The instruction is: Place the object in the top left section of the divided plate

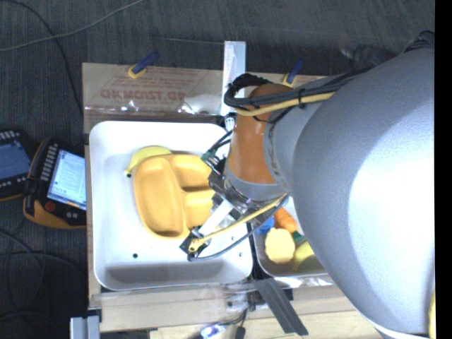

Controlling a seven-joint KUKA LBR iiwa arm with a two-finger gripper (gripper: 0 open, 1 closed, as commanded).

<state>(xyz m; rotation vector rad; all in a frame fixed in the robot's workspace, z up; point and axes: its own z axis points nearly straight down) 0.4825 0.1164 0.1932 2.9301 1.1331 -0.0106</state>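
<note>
plate point(166, 196) lay in left bin point(113, 260) | banana point(145, 154) touched plate's far edge | gripper point(194, 246) hung over plate's near right corner | right bin point(265, 263), right of plate, held fruit point(279, 246)

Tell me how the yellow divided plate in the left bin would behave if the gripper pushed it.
The divided plate looks like smooth moulded plastic, so probably stiff and light. On the white bin, it would likely slide rather than tip, since it sits low and wide. Its glossy rounded edges may slip from the gripper.
</note>
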